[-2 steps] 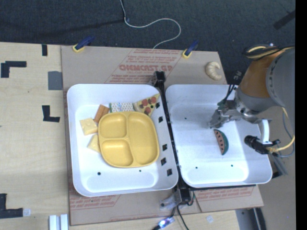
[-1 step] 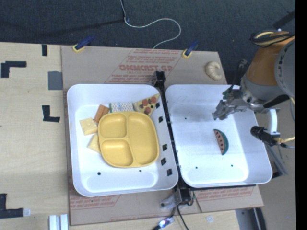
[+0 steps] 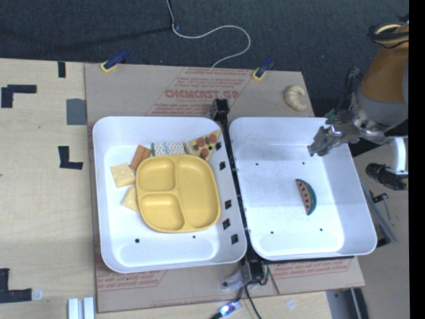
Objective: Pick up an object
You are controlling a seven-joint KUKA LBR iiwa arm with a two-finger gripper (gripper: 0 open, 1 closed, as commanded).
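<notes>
Seen from above, two white bins sit side by side on a cardboard sheet (image 3: 199, 92) laid over the worktop (image 3: 40, 198). The left bin (image 3: 109, 244) holds a yellow divided plate (image 3: 178, 193) with crackers (image 3: 123, 175) and other toy food crowded along its upper and left edges. A white cable (image 3: 212, 32) loops across the dark floor, and a pale lump (image 3: 297, 97) lies on the cardboard near the right bin's top corner. In the right bin (image 3: 345, 238) a watermelon slice (image 3: 305, 196) lies alone, nothing blocking it. The end effector (image 3: 321, 141) hangs at the bin's upper right rim, apart from the slice, which lies below and slightly left of it. Whether it is released or clenched cannot be told. Red print on the cardboard is mirrored and not readable.
</notes>
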